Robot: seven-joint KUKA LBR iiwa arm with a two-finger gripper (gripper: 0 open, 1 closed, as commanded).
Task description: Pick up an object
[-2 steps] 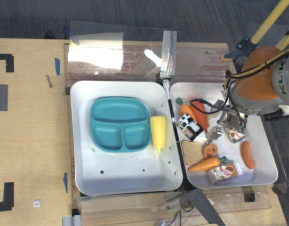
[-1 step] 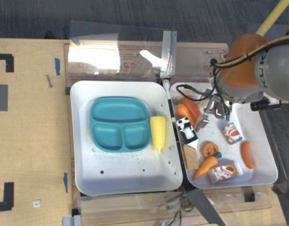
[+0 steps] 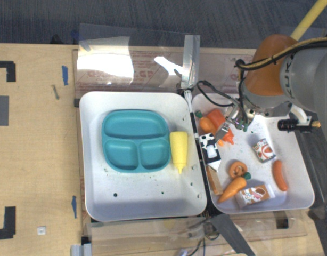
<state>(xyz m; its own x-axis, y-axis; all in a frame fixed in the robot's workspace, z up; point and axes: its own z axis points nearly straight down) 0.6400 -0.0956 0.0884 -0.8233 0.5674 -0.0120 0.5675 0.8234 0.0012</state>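
Note:
My gripper [image 3: 235, 122] hangs low over the upper left part of the right bin [image 3: 302, 159], with the arm's orange band [image 3: 270, 63] above it. Just to its left lies an orange fruit-like toy [image 3: 208, 123]. A small orange-red piece [image 3: 226, 136] sits right under the gripper's tip; whether it is touched is unclear. A black-and-white patterned block [image 3: 209, 144] lies by the bin's left wall. Further down are a small round orange toy [image 3: 237, 169], a carrot [image 3: 232, 189], a red-and-white carton [image 3: 254, 194], a small can [image 3: 264, 151] and a red sausage [image 3: 280, 175].
The left bin [image 3: 94, 196] holds a teal divided plate [image 3: 136, 140] and a yellow bottle [image 3: 179, 149] lying beside it. Black cables [image 3: 209, 89] loop near the wall between the bins. A clear plastic sheet [image 3: 131, 63] stands behind the left bin.

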